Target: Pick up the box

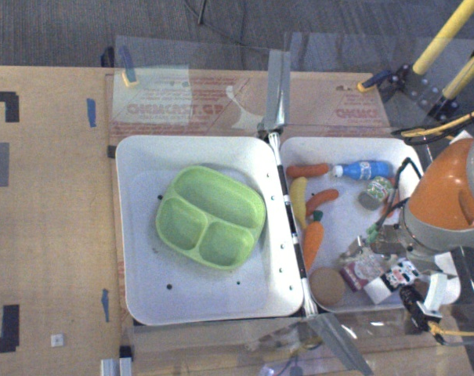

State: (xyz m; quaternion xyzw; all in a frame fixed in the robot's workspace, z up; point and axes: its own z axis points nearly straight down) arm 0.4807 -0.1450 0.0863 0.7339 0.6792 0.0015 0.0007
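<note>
We see the box (362, 272) at the right bin's (342, 149) front edge, under the gripper (378, 241); finger state we cannot tell. A green tray (211, 218) sits mid left bin (135, 233).

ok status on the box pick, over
Claw low over the right white bin, grip unclear. Small maroon-and-white carton box lies beneath it at the near edge. Crowded by a round brown disc and an orange carrot.

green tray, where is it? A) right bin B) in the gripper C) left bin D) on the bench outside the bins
C: the green tray lies flat in the left bin, alone there; the bottle and the carrot sit in the right bin.
</note>
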